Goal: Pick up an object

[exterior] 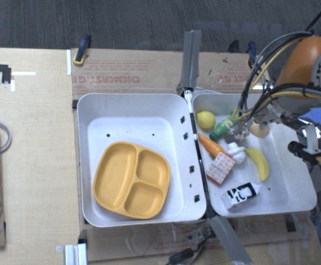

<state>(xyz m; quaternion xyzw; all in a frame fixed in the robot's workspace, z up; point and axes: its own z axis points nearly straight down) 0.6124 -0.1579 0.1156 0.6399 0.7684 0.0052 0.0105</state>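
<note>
As bent, gripper (241, 130) over right bin (293, 200).

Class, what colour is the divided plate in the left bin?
Yellow-orange; the divided plate shows best in the camera view.

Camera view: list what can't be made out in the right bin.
- Gripper: finger state hidden by cables and clutter.
- Green bottle: its right end is covered by the gripper.
- Black-and-white carton: print too small to read.
- Arm: cut off by the right edge.
</note>
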